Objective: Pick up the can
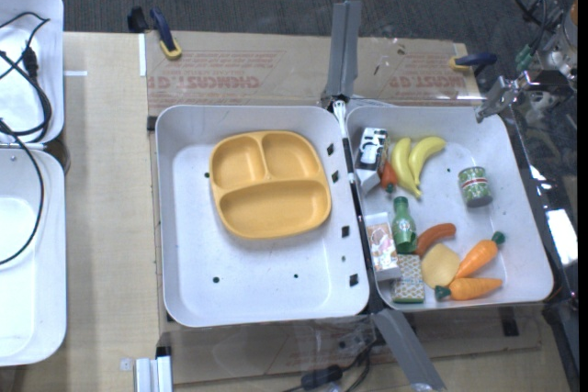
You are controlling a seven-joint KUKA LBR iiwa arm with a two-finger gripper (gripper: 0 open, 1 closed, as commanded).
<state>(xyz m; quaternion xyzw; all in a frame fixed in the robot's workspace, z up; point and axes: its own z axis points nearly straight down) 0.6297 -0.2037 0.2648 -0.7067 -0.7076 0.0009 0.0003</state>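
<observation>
The can sits on the floor of the right bin, apparently upright, green-labelled, with bare white floor all round it. Nothing touches it. So the pick has not begun in any way that shows: the can is not lifted, not tilted, not gripped.

Working outward from the can: left of it lie the bananas, with a small white-and-black box beyond them by the bin's left wall. Below-left of the can stands a little green bottle, and a sausage lies just below that. Further below the can, near the bin's front wall, sit two carrots and a yellow block.

Up and to the right of the can, past the bin's far corner, the end effector hangs above the rim. It is too small and cluttered by cables to read, so whether it is spread or closed I cannot tell; nothing is seen in it.

Well left of the can, the other bin carries a yellow divided plate.

What is left, by my reckoning, is everything: travel over the can, descend, close, lift. The open floor around the can should make the approach easy.
</observation>
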